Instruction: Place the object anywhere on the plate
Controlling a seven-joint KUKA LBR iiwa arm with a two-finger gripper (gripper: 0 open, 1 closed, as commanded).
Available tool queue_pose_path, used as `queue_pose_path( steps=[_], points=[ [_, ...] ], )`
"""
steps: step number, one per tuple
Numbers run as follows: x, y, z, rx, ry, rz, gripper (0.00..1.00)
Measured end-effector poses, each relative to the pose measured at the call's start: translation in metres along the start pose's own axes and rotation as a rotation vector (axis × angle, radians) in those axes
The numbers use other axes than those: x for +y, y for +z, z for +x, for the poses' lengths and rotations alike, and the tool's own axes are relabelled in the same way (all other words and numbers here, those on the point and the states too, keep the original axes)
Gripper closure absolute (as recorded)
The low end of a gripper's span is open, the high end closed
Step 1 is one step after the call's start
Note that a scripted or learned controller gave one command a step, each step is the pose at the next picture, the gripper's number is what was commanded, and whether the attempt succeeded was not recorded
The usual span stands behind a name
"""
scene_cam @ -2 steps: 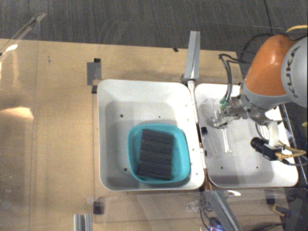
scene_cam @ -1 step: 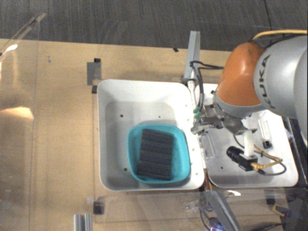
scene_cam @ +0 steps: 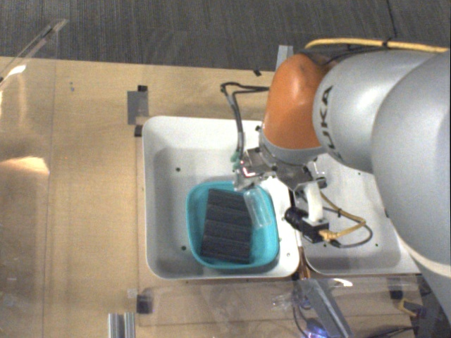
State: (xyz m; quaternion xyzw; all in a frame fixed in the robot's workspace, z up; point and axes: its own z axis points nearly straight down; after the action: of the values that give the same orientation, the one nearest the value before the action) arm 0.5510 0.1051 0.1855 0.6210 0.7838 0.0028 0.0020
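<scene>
Directly under the orange band, the gripper (scene_cam: 248, 178) is seen poised over the upper right rim of the teal plate (scene_cam: 196, 210), which sits in the left white bin (scene_cam: 161, 189). Whether anything is clamped cannot be told, since the wrist hides the tip. A clear, bottle-like object (scene_cam: 258, 210) is seen just below the gripper, lying tilted along the plate's right edge; it is judged to be the task's thing, though its outline is faint. A dark ribbed block (scene_cam: 227, 225) is laid across the plate's middle, just beside it. Placement is judged to be nearly done or under way. A roll off the sloping rim into the bin could follow, caused by the object's rounded shape and its resting so near the edge, or by a nudge during withdrawal
</scene>
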Motion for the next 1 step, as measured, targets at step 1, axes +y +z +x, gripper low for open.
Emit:
queue_pose_path(
  steps=[1],
  points=[
    [-0.0178, -0.2071, -0.0602, -0.002, 0.113, -0.006, 1.0]
  ],
)
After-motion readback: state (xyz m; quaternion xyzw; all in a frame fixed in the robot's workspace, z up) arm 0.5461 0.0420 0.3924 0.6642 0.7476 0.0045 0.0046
